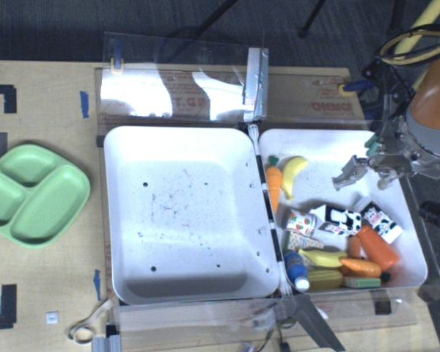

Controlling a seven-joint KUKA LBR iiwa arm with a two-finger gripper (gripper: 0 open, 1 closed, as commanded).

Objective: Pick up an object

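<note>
Open fingers empty, right of banana

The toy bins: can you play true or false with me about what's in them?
1. The yellow banana lies in the right bin. True.
2. The green plate sits inside the left bin. False: it sits on the bench, left of both bins.
3. The gripper hangs over the right bin. True.
4. The blue-capped bottle lies at the right bin's far edge. False: it lies at the near edge, beside the divider.
</note>
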